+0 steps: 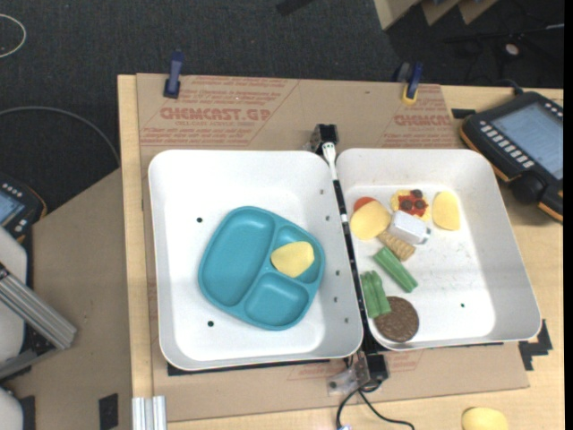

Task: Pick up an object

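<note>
In the camera view, two shallow white bins are seen side by side on the surface [260, 106]. In the left bin [170, 240] a glossy teal divided plate [246, 271] is set, a smooth pale yellow piece [293, 258] resting in one compartment. In the right bin [483, 276] small toy foods are clustered against the inner wall: a green ridged piece [395, 270] lying diagonally, a brown disc [397, 319], a yellow oval [446, 210]. The state of the tool cannot be told; a pick from the cluster is judged likeliest, since the arm enters from the right
</note>
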`<state>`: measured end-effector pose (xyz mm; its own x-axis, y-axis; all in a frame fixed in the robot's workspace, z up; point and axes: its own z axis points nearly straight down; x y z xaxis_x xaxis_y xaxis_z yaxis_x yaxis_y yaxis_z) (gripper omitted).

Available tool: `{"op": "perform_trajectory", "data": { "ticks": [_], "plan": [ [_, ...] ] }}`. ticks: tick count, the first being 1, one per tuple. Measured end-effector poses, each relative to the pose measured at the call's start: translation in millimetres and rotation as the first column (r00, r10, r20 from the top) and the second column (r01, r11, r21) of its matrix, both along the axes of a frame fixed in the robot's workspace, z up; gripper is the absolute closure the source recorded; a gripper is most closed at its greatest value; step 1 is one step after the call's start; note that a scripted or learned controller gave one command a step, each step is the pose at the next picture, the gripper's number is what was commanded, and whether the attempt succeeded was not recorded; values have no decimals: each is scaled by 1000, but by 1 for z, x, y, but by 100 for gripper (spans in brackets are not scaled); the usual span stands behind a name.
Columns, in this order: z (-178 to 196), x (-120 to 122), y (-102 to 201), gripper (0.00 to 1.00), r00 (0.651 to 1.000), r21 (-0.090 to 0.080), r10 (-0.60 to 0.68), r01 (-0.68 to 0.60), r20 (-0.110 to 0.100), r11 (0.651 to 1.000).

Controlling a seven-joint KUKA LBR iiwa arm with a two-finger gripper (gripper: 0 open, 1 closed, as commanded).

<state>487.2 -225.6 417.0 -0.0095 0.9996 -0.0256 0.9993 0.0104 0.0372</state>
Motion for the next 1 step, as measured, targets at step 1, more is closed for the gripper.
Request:
{"op": "perform_trajectory", "data": {
  "ticks": [1],
  "plan": [
    [11, 1, 0, 100, 1000, -3, 1, -1, 4, 1000]
  ]
}}
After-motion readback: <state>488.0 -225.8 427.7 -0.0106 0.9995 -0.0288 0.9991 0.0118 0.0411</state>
